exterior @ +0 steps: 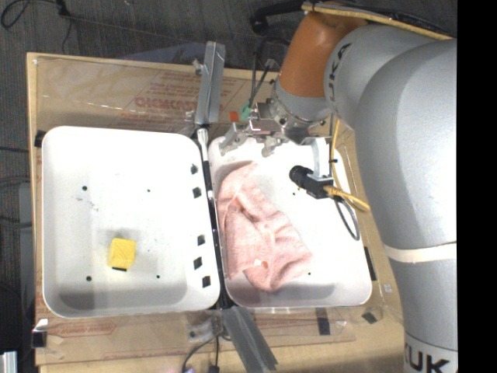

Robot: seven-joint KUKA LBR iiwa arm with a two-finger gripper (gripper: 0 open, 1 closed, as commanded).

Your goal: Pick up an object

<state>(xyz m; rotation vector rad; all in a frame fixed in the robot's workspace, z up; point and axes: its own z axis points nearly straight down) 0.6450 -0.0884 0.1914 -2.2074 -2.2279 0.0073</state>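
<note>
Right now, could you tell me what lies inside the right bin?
A crumpled pink cloth lies in the right bin, the gripper above its far edge. Anything beneath the cloth is hidden.

Two bins sit side by side on the surface (46,76). The left bin (70,154) holds a small block (122,253) near its front. A crumpled cloth (260,231) lies in the right bin (342,270), with the pincer (252,134) above that bin's back edge.

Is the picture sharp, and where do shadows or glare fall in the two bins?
Camera view: mostly sharp, no motion blur. A soft grey shadow lies along the near wall of the left bin and beside the yellow block. The pink cloth shades the right bin floor beneath it. The white bins look bright, slightly washed out.
</note>
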